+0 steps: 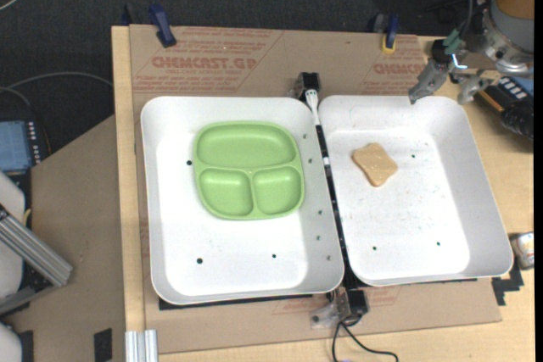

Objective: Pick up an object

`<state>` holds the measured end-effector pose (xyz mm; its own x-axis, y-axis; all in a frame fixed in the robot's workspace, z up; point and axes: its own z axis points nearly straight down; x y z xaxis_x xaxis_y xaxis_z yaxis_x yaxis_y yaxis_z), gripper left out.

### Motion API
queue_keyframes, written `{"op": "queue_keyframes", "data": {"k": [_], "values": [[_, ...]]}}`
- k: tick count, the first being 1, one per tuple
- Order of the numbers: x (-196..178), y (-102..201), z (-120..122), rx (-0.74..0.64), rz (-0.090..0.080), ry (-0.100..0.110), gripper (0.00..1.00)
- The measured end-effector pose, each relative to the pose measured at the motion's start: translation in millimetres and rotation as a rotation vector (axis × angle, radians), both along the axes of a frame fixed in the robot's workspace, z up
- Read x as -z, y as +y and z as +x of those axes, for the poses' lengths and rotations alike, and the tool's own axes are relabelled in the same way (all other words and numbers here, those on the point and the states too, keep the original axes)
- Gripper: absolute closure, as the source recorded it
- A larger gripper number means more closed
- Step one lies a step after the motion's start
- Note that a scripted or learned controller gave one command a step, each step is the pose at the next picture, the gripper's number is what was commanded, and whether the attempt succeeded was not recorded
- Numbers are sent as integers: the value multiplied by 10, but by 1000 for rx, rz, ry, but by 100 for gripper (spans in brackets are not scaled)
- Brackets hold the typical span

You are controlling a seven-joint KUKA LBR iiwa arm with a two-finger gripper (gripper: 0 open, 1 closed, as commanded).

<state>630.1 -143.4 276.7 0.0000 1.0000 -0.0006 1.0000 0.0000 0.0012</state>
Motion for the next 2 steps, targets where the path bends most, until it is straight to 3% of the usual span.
{"op": "queue_keyframes", "data": {"k": [1, 2], "values": [[1871, -315, -370, 4, 4, 18, 0], [1815, 547, 75, -8, 1, -3, 0]]}}
